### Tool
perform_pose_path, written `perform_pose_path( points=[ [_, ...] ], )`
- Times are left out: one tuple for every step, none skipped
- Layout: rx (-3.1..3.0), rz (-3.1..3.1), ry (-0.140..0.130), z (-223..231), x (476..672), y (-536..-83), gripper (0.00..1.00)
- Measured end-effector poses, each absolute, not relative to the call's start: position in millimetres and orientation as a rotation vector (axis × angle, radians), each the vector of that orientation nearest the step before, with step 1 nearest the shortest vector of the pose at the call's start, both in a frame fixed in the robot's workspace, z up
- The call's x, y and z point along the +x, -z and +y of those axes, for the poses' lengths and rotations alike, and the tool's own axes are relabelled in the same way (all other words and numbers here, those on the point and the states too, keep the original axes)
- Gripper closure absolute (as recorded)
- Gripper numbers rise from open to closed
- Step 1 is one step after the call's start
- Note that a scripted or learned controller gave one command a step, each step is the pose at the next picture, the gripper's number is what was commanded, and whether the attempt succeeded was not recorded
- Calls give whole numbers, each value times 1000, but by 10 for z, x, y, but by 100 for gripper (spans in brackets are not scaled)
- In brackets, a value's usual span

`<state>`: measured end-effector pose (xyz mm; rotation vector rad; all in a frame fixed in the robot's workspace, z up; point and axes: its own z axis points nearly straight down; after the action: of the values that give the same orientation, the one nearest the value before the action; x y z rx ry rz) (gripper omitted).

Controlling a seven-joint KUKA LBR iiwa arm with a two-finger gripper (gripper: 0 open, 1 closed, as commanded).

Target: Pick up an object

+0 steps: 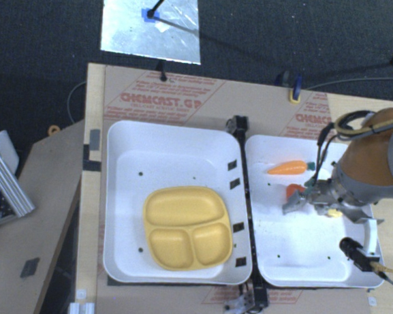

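An orange carrot (286,168) lies near the back left of the right bin (296,267). Just in front of it sits a small red object (294,191), partly hidden by the arm. My gripper (300,199) is low in the right bin, right beside the red object and touching or nearly touching it. I cannot see whether the red object is held. The grey arm with its orange band (371,158) reaches in from the right.
A yellow divided plate (187,226) lies in the left bin (129,181). A black divider strip (243,191) runs between the bins. A black part on a cable (356,254) hangs over the right bin's front right corner.
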<state>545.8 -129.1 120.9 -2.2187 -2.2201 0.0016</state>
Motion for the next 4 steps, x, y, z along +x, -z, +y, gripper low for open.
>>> perform_pose_path(
  points=[
    [-2222,-2224,2,-1302,5472,-1340,100],
    [-2222,-2231,6,-1363,5521,-1964,100],
    [-2220,-2230,5,-1366,5535,-2294,100],
    [-2211,-2231,3,-932,5539,-2261,100]
  ],
)
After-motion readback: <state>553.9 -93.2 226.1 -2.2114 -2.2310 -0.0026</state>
